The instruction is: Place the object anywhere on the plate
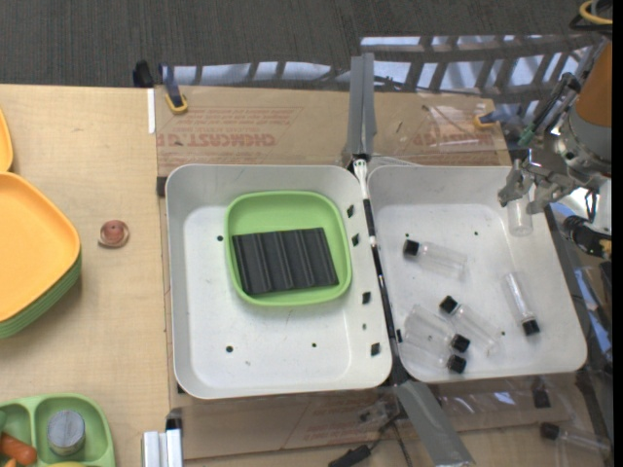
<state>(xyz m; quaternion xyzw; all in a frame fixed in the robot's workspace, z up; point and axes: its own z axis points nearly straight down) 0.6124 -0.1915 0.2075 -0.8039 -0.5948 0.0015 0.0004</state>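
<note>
Vials — clear tubes with black caps — lie in the right bin, and the gripper hangs over that bin's far right corner, reaching in below the arm's orange band. Whether the pincer is spread or pressed together I cannot tell. A pale, see-through shape sits right under it, too faint to name. Nearest the gripper, 1 vial lies towards the bin's middle and another lies along the right side. 3 more caps cluster at the near edge, 5 caps in all. Across the divider, the left bin holds the green plate, with a dark ribbed block lying on it — no vial rests there. Further left, on the wooden bench, sit orange plates.
</note>
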